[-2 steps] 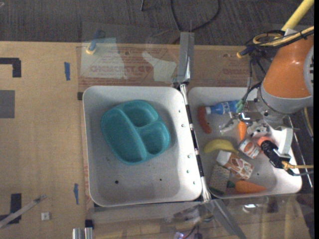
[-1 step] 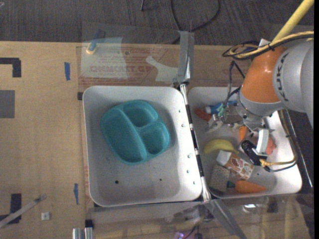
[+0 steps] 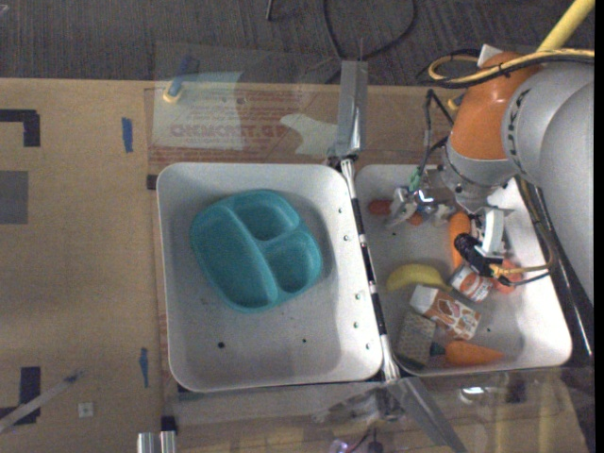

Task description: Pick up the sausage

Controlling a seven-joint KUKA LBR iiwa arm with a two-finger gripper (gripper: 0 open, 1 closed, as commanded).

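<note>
A: Where's the sausage [image 3: 378, 208]?
B: At the right bin's [image 3: 557, 333] upper left, just beside the gripper [image 3: 408, 208].
A: Grasped?
B: I can't tell whether the gripper is clenched. Nothing looks lifted, so the pickup remains undone.

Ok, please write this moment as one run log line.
arm: over right white bin | tool: near small reddish sausage | grasp: unclear | left bin: teal divided plate

The arm [image 3: 528, 111] hides part of the right bin [image 3: 557, 347]; the end effector's [image 3: 415, 206] fingers are too blurred to tell.
</note>
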